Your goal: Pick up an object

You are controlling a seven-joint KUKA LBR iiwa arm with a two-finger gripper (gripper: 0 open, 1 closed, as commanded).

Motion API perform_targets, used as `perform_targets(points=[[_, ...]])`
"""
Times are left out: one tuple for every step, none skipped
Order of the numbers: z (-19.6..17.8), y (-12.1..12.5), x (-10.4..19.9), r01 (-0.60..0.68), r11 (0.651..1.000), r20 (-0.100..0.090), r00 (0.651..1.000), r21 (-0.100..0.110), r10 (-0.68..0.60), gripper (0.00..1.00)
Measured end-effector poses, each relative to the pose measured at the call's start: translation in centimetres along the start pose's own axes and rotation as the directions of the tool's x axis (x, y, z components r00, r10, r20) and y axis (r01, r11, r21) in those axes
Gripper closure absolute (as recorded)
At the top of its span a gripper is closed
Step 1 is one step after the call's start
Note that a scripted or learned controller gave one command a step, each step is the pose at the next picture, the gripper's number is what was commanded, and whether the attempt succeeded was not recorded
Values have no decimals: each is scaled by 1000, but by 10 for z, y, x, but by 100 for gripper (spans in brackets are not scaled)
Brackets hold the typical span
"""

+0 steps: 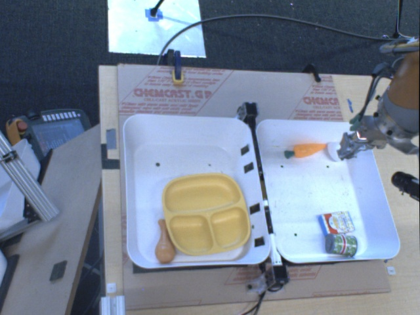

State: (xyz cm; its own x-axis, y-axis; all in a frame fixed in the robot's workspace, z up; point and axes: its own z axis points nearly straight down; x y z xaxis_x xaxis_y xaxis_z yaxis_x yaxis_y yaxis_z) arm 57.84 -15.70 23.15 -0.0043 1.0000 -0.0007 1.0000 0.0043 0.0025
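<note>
An orange toy carrot [308, 151] with a green tip lies at the back of the right bin [308, 202]. My gripper [348, 147] hangs at the bin's far right rim, just right of the carrot's thick end and close to a small white piece there. A small red and white box [337, 222] and a green can [342, 245] lie at the bin's front right corner. Nothing shows between the gripper and any object.
The left bin [144, 143] holds a yellow divided plate [205, 212] and a tan wooden spoon-like piece [164, 245] at its front left. A black clip strip [257, 176] runs between the bins. A cable crosses the dark floor behind the bench.
</note>
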Motion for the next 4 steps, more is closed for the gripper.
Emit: perform_targets(points=[[0, 9, 53, 5, 1000, -2, 1000, 0, -5, 100], [-10, 5, 109, 7, 1000, -3, 1000, 0, -7, 100], [-1, -2, 164, 4, 1000, -2, 1000, 2, -4, 100], [11, -6, 217, 5, 1000, -2, 1000, 2, -5, 100]])
